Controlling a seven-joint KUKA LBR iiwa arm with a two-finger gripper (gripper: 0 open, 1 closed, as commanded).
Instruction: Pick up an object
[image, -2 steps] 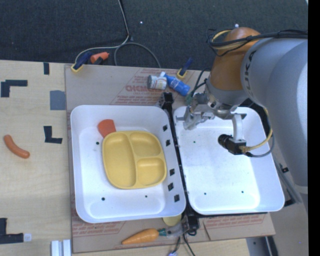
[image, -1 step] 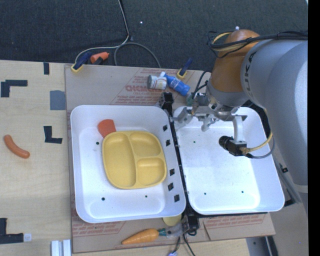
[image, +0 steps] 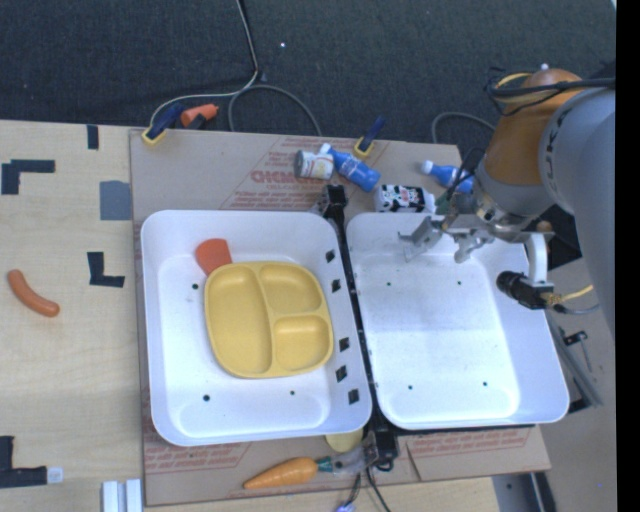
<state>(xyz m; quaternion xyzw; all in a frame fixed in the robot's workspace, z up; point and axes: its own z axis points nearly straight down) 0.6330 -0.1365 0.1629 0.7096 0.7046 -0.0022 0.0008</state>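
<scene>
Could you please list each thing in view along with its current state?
gripper: open, over the right bin's far edge, holding nothing
yellow divided plate: lying flat in the left bin
orange block: in the left bin, tucked against the plate's far corner
right bin: white, beside the left bin
carrot: lying on the bench outside the bins

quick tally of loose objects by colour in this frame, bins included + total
Yellow: 1, divided plastic plate in left white bin
Orange: 3, flat orange piece by the plate, toy sausage on the wooden bench, toy carrot below the bins
Blue and white: 1, bottle behind the bins
Black and white: 1, small carton
Total: 6
</scene>
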